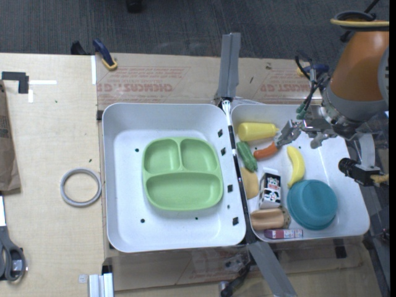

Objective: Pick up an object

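The right bin (pixel 349 218) holds several toys. Among them are a yellow corn-like piece (pixel 257 130), an orange carrot (pixel 266 151), a green vegetable (pixel 247 156) and a banana (pixel 296 164). A blue bowl (pixel 312 204), a small black-and-white box (pixel 271 189), a hot dog (pixel 267 218) and a pink tube (pixel 284 233) lie nearer the front. My gripper (pixel 303 135) hangs over the back of this bin, just right of the corn and above the banana. Its two metal fingers (pixel 288 132) stand apart, open, with bare bin floor between them.
A green divided plate (pixel 182 173) lies in the left bin (pixel 117 166). On the bench to the left are a grey tape ring (pixel 80 186), scissors (pixel 12 262) and a brown bag (pixel 7 147). A blue clamp (pixel 105 54) sits at the back.
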`<move>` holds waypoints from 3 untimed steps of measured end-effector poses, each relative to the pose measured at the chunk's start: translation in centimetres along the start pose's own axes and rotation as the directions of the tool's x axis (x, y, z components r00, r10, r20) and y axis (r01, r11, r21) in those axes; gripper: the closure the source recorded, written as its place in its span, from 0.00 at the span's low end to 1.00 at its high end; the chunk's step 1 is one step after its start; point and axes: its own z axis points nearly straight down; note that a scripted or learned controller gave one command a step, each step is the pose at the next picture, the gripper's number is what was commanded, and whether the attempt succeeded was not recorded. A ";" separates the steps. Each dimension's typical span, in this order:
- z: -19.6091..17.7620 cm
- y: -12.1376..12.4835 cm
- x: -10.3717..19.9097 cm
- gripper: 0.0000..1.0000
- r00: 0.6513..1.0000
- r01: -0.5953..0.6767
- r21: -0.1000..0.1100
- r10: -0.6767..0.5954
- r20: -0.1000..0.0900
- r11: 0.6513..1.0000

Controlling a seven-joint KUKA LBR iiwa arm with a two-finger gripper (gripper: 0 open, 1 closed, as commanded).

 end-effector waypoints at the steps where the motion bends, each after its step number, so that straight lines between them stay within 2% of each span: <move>1: 0.0 0.0 0.0 0.00 1.000 0.000 0.000 0.000 0.000 1.000; 2: 12.4 -1.1 -4.4 0.00 1.000 -0.017 -0.001 0.017 -0.001 1.000; 3: 8.7 -0.8 -8.4 0.00 1.000 -0.011 -0.002 0.011 0.000 1.000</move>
